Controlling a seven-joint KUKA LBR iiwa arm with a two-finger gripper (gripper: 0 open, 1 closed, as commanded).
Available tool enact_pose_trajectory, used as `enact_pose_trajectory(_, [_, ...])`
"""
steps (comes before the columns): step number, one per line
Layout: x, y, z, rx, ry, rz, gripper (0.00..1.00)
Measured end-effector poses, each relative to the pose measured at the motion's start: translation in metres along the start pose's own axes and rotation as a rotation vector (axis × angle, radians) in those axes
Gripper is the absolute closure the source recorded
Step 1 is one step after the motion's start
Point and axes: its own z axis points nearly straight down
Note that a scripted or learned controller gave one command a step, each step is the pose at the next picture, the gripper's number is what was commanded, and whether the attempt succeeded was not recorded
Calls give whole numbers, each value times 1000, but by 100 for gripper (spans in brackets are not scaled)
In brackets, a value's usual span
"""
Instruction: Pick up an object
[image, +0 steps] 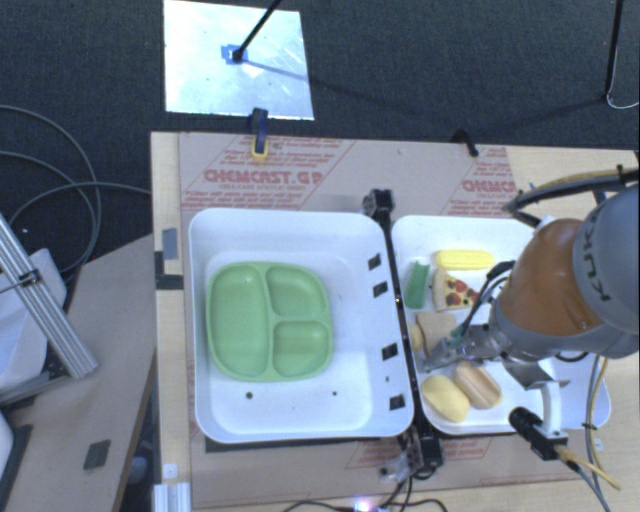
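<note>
The right bin (415, 238) holds several toy foods. A yellow corn-like piece (464, 260) lies at the back, with a pizza slice (455, 292) and a green piece (416, 283) just in front of it. A tan bread piece (430, 328) sits mid-bin. A hot dog (479, 386) and a yellow lump (446, 398) lie at the front. My gripper (447, 350) hangs low over the bin's middle, between the bread piece and the hot dog. The arm's orange band (545, 285) hides the bin's right part.
The left bin (300, 225) holds a green divided plate (268, 320). A black clip-lined wall (392, 310) separates the two bins. Cardboard (330, 170) lies under both bins, and cables trail near the front edge (410, 465).
</note>
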Motion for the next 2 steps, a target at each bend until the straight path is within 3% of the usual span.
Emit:
enact_pose_trajectory(1, [-3,3,-12,-7,-5,3,100])
enact_pose_trajectory(2, [21,39,-150,-11,0,-9,100])
